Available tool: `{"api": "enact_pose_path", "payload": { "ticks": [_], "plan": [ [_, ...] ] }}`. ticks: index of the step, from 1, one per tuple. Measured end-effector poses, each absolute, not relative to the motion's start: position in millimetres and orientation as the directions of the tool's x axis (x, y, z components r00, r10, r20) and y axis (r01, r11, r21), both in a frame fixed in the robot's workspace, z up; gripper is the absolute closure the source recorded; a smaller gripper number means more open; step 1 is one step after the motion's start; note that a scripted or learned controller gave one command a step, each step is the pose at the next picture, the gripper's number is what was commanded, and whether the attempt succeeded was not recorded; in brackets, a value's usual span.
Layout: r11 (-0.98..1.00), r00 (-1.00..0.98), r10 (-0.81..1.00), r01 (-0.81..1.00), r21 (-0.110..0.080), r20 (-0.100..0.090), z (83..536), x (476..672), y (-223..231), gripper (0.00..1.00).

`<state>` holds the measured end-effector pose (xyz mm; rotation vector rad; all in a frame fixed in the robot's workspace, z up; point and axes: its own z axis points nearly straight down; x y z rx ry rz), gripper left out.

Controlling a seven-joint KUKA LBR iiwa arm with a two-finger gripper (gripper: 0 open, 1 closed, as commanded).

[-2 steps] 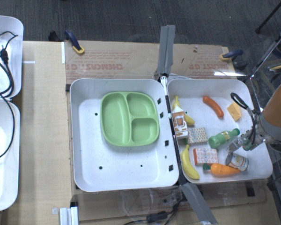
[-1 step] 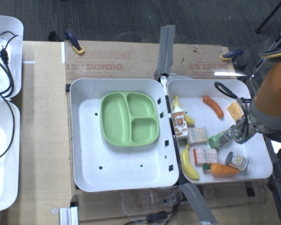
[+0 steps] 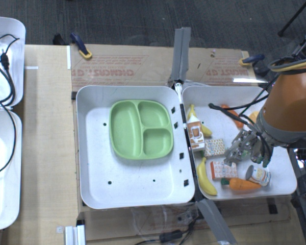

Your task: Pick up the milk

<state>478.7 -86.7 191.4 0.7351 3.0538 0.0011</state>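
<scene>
The milk [image 3: 195, 132], a small white and brown carton, lies in the right bin [image 3: 283, 188] against its left wall. A yellow banana [image 3: 204, 128] sits just behind it. My gripper [image 3: 237, 152] hangs over the middle of the right bin, to the right of the milk and apart from it. It is above a speckled box [image 3: 214, 147] and a red and white box [image 3: 223, 170]. The arm's orange band [image 3: 291, 103] and grey wrist cover the bin's right side.
A green divided plate [image 3: 141, 129] lies in the left bin [image 3: 92, 188]. The right bin also holds a second banana [image 3: 206, 178], a carrot [image 3: 243, 185], a small can [image 3: 258, 175] and an orange item [image 3: 233, 115] near the back. Cables loop over the arm.
</scene>
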Motion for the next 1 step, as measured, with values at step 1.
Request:
{"api": "enact_pose_path", "payload": {
  "ticks": [1],
  "plan": [
    [1.000,-1.000,0.019,0.019,0.001,0.000,191.1,478.6,-38.7,1.00]
  ]
}}
